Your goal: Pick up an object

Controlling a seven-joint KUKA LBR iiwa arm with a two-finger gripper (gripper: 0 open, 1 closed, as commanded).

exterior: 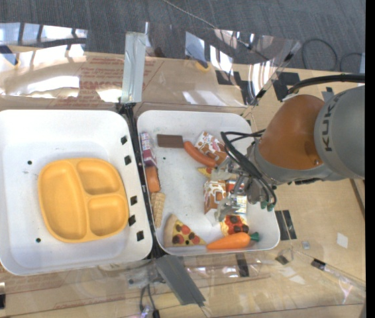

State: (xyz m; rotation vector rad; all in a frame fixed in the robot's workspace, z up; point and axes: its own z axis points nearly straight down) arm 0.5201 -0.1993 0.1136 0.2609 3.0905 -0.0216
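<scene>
The right bin (187,121) holds several toy foods. A red sausage (199,154) lies near the back beside a patterned packet (209,141). Along the front wall lie a pizza slice (181,234) and a carrot (230,242). My gripper (231,192) is down in the bin's right side, right next to a second patterned packet (213,195) and just behind a small berry-topped piece (235,226). The wrist and cables hide what lies directly under it.
A brown bar (169,140), a purple item (148,150), an orange piece (152,178) and a cone (158,208) line the right bin's left side. The left bin (15,138) holds a yellow divided plate (81,199). The arm (307,138) overhangs the right wall.
</scene>
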